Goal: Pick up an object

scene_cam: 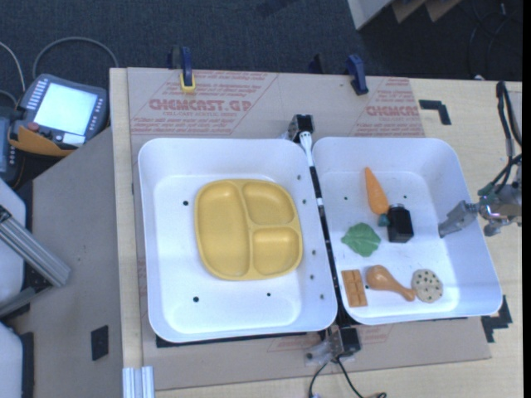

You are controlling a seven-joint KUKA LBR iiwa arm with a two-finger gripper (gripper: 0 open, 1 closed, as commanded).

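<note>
— Far left of the jaws?
— Yellow tray [248, 228] in the left bin [158, 222], well apart.
— Nearer, in the right bin [431, 152]?
— Green leaf [362, 239], cracker [353, 288], drumstick [388, 281], carrot [376, 191], black block [400, 224], cookie [426, 285]. Block closest, just left of the tips; none touched.
— And the gripper [458, 219]?
— At the bin's right wall, above the rim. Jaws: cannot tell whether open or closed; nothing seen between them.

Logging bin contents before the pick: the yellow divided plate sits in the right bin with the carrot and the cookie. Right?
Not quite. The camera view shows the yellow divided plate in the left bin; the carrot and cookie lie in the right bin.
</note>
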